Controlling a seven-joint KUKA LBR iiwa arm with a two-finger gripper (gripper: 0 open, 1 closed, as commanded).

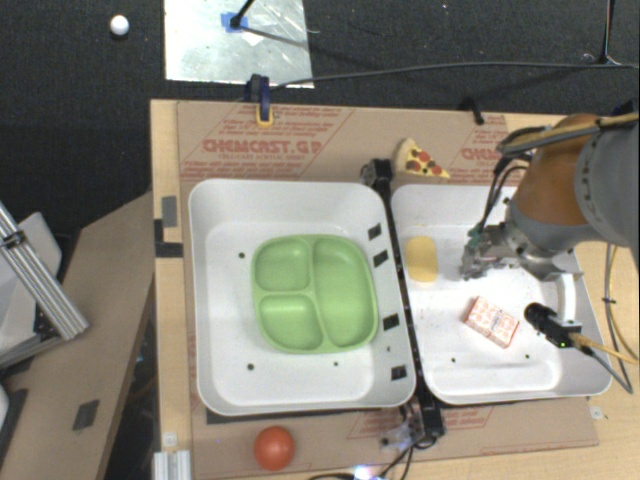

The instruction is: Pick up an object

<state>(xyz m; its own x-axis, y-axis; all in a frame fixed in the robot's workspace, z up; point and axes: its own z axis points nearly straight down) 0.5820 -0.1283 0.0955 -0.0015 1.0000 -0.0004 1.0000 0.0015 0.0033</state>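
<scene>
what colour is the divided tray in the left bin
Light green; the divided tray shows clearly in the camera view.

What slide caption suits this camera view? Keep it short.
Arm's gripper hovers in the right bin between a yellow block and a small box; green tray sits left.

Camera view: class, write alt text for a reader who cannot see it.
A grey arm's gripper hangs over the right white bin, between a yellow piece and a small pink box. The left bin holds a green divided plate; a red ball lies outside.
</scene>
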